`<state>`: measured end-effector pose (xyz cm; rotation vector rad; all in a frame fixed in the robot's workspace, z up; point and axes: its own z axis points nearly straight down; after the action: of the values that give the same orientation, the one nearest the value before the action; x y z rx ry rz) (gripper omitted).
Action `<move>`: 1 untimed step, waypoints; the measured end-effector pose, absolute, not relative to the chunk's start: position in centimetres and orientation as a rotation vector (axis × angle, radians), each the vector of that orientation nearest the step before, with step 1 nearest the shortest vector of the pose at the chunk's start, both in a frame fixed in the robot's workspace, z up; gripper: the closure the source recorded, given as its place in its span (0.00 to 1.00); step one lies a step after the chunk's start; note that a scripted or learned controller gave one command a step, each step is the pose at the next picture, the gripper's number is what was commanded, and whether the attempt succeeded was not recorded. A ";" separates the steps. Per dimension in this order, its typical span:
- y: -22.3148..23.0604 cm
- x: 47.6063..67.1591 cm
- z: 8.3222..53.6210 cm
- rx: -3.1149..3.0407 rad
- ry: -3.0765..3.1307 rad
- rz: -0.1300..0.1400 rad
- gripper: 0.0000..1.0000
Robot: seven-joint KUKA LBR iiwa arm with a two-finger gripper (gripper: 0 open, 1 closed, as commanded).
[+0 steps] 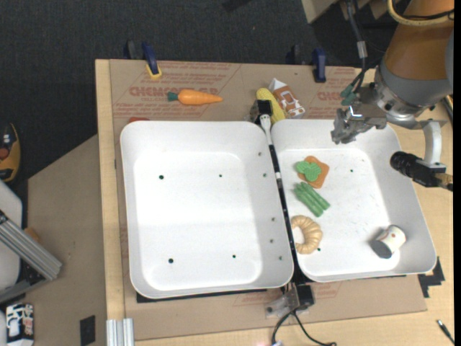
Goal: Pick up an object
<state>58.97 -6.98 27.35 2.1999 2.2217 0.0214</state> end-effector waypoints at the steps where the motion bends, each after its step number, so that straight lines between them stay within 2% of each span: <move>1: -3.8 61.0 24.1 2.216 2.223 0.002 1.00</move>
<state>61.03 -3.82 24.08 2.2164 2.2232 0.0023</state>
